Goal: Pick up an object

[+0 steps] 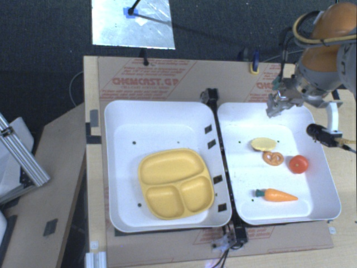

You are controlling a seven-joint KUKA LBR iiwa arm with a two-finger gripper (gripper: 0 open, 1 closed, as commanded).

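Note:
In the right bin (pixel 245 127) lie a pale yellow chip-like slice (pixel 264 144), a brown pretzel (pixel 273 158), a red tomato (pixel 299 164) and an orange carrot with a green stem (pixel 276 195). My gripper (pixel 276 108) hangs over the bin's far edge, above and behind the slice, and touches none of them. No object sits between its fingers.
The left bin (pixel 128 121) holds a yellow three-compartment plate (pixel 175 182). A black divider strip (pixel 218 149) runs between the two bins. A shiny foil sheet (pixel 133 15) lies on the dark floor beyond the bench.

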